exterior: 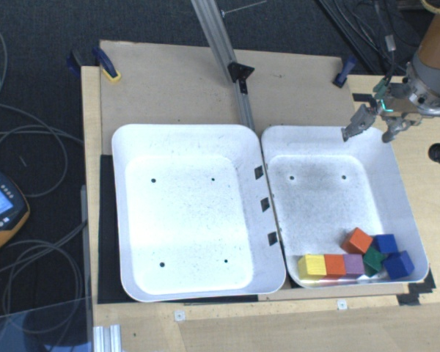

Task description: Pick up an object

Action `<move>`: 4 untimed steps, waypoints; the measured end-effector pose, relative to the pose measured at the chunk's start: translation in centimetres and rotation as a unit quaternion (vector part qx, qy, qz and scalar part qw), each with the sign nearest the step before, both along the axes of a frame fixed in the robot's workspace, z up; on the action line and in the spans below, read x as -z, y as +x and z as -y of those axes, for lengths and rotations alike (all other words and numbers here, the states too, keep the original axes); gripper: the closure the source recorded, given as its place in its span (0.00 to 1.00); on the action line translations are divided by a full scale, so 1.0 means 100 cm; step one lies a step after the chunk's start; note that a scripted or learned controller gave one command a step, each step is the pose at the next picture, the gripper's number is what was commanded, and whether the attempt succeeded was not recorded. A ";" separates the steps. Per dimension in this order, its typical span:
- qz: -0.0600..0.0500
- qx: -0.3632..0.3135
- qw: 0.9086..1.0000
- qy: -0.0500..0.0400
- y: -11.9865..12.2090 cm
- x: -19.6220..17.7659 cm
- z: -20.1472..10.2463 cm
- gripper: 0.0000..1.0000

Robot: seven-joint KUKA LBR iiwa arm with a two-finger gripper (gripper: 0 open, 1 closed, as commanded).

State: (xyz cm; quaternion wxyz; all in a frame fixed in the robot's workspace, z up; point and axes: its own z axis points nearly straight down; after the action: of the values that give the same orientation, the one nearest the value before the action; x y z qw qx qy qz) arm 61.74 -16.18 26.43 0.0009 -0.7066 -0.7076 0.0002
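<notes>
Several small coloured blocks lie packed in the near right corner of the right bin [330, 196]: a yellow block [313, 265], an orange block [358, 240], a purple block [353, 264], a green block [372, 259] and two blue blocks [386, 244] [399, 264]. My gripper [369, 129] hangs over the far right rim of that bin, well away from the blocks. Its two fingers [352, 130] are spread apart, and nothing sits between them.
The left bin [132, 145] lies beside the right one, with black clips along the seam. A slanted metal rail [218, 35] runs down to the bins' far edge. Blue clamps [106, 63] hold the board's corners. Cables and a handheld device [0, 204] lie at the left.
</notes>
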 end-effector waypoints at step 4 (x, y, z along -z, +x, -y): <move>0.002 -0.001 1.000 0.000 0.006 0.054 -0.169 0.00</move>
State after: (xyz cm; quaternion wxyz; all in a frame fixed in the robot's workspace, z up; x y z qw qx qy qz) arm 62.38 0.70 21.08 -0.0003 -0.7061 -0.7081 -0.0007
